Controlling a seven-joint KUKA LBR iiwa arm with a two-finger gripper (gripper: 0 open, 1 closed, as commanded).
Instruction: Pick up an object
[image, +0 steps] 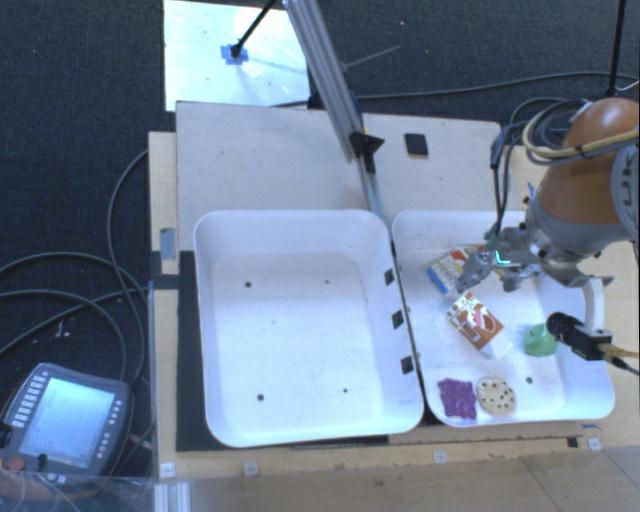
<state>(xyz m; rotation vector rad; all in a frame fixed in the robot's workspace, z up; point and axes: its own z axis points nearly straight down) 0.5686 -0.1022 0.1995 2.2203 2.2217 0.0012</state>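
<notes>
From the overhead camera, my grey arm with its orange band (597, 130) reaches in from the right, over the right white bin (590, 400). My gripper (492, 262) hangs low above the upper part of that bin, just beside a small blue and white packet (443, 272) and a little red item touching it; whether my gripper is spread or pressed together I cannot tell. Nothing visibly sits between its tips. Below it lies a red and white carton (476, 322), tilted. Near the bin's front edge rest a purple bunch of grapes (458, 397) and, just beside it, a round cookie (496, 395). A green object (540, 341) lies toward the right wall. The left white bin (215, 240) sits alongside on the counter (270, 150)
</notes>
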